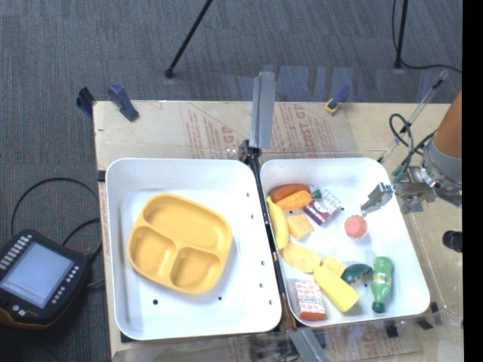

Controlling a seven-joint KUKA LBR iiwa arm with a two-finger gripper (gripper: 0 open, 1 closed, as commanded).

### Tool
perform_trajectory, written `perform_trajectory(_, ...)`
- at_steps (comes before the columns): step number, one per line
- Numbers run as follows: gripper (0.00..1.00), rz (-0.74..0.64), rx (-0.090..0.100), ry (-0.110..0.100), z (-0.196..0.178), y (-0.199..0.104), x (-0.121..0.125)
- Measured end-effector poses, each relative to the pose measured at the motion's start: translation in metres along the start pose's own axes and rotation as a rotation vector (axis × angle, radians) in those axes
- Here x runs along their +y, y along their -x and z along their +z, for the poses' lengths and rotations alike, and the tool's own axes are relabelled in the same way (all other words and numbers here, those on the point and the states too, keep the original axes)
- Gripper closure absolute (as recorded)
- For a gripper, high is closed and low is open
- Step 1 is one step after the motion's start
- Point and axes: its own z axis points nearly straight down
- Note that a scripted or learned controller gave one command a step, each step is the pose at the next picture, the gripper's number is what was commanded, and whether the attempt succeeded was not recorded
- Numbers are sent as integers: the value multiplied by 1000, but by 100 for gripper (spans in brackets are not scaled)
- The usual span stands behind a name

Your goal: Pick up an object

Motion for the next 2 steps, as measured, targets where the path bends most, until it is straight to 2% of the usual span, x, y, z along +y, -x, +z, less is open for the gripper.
perform_trajectory(1, 0, 100, 2, 7, 101, 2, 53)
perform_trajectory(2, 0, 81, -5, 9, 112, -7, 47)
